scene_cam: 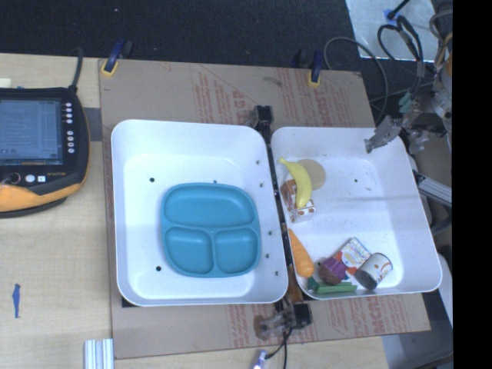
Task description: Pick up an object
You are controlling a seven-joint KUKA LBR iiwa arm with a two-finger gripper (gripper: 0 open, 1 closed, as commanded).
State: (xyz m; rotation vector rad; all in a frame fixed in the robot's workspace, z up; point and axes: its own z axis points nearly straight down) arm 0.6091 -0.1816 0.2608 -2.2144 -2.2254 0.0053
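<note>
The right bin (pixel 384 198) holds a yellow banana (pixel 300 181) beside a beige round piece (pixel 314 172) and a small snack packet (pixel 293 201) near its left wall. Along its front lie an orange carrot (pixel 301 257), a purple item (pixel 333 268), a green stick (pixel 333 289), a small printed box (pixel 354 252) and a can on its side (pixel 374 270). The gripper (pixel 382 137) hangs over the bin's far right rim, well away from every object. Nothing shows between its fingers.
The left bin (pixel 138 206) holds a blue divided plate (pixel 210 228). A teach pendant (pixel 38 148) lies on the bench at the left. Cables and clamps sit behind the bins, with arm parts at the right edge.
</note>
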